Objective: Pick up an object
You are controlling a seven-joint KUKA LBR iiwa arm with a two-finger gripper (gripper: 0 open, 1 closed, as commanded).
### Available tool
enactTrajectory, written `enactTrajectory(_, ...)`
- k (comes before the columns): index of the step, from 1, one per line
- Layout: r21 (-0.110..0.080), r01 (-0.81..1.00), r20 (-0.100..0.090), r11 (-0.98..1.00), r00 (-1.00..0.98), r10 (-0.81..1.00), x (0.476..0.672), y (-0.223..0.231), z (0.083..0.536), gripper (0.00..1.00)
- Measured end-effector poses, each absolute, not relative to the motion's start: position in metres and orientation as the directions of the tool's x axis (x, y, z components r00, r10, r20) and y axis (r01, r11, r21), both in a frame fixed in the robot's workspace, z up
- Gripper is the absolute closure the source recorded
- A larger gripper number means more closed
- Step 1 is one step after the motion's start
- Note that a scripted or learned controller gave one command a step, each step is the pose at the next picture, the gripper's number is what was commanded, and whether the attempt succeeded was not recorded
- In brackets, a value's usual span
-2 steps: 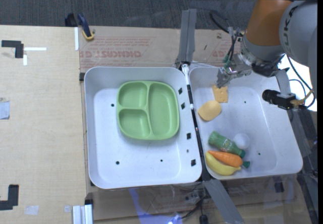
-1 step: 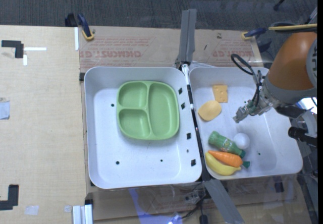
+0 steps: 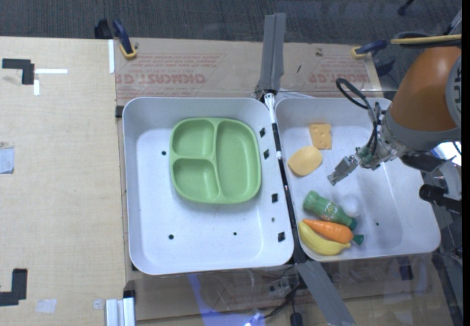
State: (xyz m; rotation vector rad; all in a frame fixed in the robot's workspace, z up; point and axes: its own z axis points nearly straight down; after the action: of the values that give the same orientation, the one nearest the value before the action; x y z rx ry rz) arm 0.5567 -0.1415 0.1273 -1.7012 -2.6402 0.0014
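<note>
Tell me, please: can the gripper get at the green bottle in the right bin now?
Probably yes. The gripper hovers just above the green bottle, which lies uncovered, though the carrot touches its lower side.

Right bin [image 3: 411,236]: cheese [image 3: 320,136], potato [image 3: 305,161], bottle [image 3: 328,208], carrot [image 3: 329,229], banana [image 3: 320,242].

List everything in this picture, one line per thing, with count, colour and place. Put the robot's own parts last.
Bins: two, white, side by side on the bench.
Divided plate: one, light green, three compartments, in the left bin.
Cheese wedge: one, yellow-orange, far end of the right bin.
Yellow rounded toy: one, pale yellow, right bin, just in front of the cheese wedge.
Green bottle: one, green, lying in the right bin's near part.
Carrot: one, orange, lying near the right bin's front edge.
Banana: one, yellow, just in front of the carrot.
Clamps: two, blue with orange tips, at the bench's far edge.
Arm: one, grey with orange band, over the right bin.
Gripper: one, grey, above the right bin's middle.
</note>
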Motion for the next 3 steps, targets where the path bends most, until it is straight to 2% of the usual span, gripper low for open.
enactTrajectory(1,0.000,0.974,-0.001,0.225,-0.225,0.974,0.564,-0.148,0.169,0.00)
enactTrajectory(2,0.001,0.985,-0.002,0.173,-0.173,0.985,0.623,-0.132,0.092,0.00)
enactTrajectory(3,0.000,0.985,-0.002,0.174,-0.174,0.985,0.623,-0.132,0.092,0.00)
